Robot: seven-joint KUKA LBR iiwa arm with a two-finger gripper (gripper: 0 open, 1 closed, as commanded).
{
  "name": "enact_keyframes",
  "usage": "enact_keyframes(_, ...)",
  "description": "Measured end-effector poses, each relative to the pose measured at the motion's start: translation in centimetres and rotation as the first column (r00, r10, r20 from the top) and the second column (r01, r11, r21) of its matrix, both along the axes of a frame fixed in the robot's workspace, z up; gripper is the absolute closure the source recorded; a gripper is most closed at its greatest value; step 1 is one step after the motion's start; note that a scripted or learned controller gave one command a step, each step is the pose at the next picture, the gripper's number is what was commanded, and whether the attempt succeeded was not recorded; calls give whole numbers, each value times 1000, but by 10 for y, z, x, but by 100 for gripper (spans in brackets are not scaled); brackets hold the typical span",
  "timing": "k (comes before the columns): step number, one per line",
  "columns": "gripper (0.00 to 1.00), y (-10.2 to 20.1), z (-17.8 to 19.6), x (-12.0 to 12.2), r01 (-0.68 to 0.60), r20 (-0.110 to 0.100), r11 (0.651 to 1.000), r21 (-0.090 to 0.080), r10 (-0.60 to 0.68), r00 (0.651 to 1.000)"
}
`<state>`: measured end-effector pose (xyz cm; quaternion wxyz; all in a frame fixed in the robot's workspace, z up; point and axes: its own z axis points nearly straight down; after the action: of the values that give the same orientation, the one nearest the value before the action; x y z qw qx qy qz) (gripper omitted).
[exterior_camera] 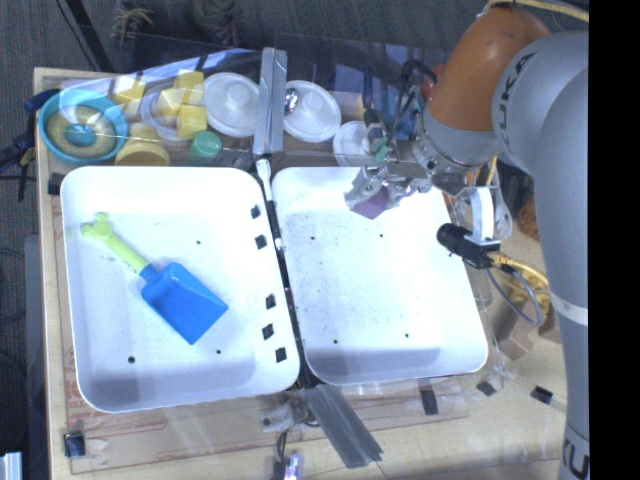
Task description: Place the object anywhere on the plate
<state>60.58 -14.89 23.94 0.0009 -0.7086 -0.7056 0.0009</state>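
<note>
Two white bins [400, 308] on bench [50, 298]

The grey arm [540, 98] with its orange band enters from the upper right, its end effector [378, 190] low over the top edge of the right bin [380, 298], with a small purple object [369, 204] at its tip. In the left bin [100, 308] lies a blue scoop [180, 300] with a yellow-green handle. Cups and lids [180, 108] crowd the upper left of the bench [200, 423].
</note>
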Motion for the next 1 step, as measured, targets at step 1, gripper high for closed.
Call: enact_keyframes(1,100,67,-50,-30,290,-6,957,-1,-290,957)
